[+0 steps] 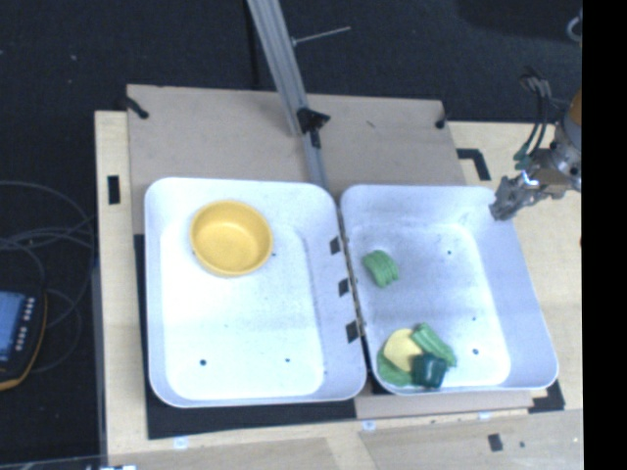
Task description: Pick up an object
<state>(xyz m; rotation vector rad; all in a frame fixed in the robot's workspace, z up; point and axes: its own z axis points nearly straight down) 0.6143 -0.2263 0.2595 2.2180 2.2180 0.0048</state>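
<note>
The likeliest pick, a green piece [380, 268], lies alone and free on every side in the right bin [495, 292]; a yellow, green and dark cluster [415, 356] crowds its near corner. The gripper [511, 200] hangs over that bin's far right rim, grip unreadable, holding nothing visible. A yellow bowl [230, 237] sits in the left bin [245, 351].

No readable text, label, brand or number from my remote seat, handheld screen [14, 327] at left edge too blurred.
</note>
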